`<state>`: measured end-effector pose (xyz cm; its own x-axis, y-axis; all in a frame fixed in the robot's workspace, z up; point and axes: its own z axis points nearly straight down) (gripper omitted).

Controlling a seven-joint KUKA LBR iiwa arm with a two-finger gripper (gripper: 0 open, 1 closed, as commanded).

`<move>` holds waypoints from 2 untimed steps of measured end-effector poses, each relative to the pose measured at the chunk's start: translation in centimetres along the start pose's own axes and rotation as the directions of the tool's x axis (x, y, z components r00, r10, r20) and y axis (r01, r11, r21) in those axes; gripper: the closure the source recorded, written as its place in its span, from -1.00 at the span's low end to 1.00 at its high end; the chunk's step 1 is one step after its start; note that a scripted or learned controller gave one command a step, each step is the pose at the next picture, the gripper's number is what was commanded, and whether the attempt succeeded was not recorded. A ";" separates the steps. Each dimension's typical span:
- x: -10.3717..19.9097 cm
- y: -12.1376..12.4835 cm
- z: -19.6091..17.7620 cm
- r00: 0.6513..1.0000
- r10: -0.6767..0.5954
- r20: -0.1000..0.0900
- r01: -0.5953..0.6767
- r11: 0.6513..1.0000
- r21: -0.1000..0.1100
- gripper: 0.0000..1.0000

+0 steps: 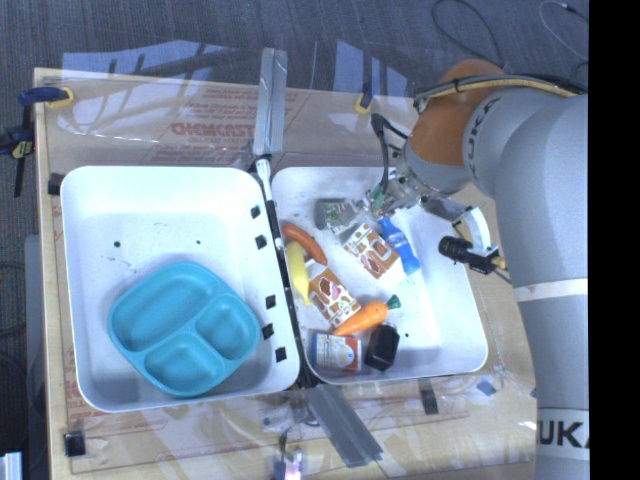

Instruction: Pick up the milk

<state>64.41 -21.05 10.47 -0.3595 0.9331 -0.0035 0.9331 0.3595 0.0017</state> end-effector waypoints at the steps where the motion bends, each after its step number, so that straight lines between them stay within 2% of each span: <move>1: 2.5 -6.5 1.1 0.992 0.124 -0.001 -0.124 0.992 0.001 -1.00; 2: 2.4 -6.4 0.0 0.993 0.120 0.002 -0.120 0.993 0.000 1.00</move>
<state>57.55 -21.11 10.44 -0.2451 0.9695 -0.0053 0.9695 0.2451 0.0017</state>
